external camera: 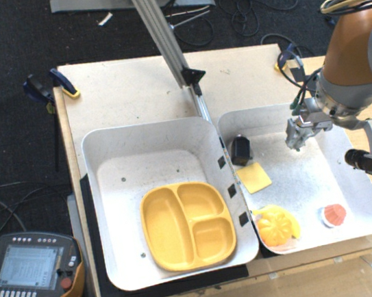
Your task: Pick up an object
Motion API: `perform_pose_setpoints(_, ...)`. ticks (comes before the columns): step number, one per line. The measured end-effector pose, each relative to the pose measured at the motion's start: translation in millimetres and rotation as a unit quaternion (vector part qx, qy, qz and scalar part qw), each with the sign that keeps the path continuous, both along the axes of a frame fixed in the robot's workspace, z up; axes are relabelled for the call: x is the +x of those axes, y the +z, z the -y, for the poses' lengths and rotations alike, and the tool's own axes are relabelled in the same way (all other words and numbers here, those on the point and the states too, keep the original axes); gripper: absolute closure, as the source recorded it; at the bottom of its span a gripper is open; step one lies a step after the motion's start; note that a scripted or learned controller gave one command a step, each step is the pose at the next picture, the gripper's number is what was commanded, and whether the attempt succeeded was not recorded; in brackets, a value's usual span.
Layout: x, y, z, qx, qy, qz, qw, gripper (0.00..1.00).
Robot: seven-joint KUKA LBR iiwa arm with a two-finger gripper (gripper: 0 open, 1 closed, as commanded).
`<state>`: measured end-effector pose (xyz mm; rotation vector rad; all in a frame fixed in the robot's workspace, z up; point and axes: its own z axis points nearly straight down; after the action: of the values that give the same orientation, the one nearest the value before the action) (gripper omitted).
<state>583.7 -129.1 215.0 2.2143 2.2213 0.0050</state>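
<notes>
yellow fruit (276,226) sits at the right bin's (358,184) near edge, by a red piece (334,214). the gripper (296,138) hovers over that bin's far side, grip state unclear, with a black block (240,149) and yellow square (254,178) to its left. a yellow tray (187,225) lies in the left bin (105,163).

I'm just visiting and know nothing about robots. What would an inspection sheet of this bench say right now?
Surface: pale bench bearing two shallow white bins, left bin and right bin.
Job's things: in the right bin, a black block, yellow flat square, yellow ridged object, red round piece.
Clutter: yellow divided tray in the left bin.
Grippers: gripper above the right bin's far part, nothing seen between its fingers.
Cables: dark cables on the floor beyond the bench.
Surroundings: control pendant at left; clamps on the bench corner.
</notes>
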Motion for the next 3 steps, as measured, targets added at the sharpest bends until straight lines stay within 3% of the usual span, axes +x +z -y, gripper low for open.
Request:
perform_pose_setpoints(1, 2, 54, 0, -0.0001, 0.0, 0.0, 1.0, 1.0)
perform_pose_setpoints(3, -7, 41, -106, 0.0014, 0.002, -0.003, 1.0, 1.0)
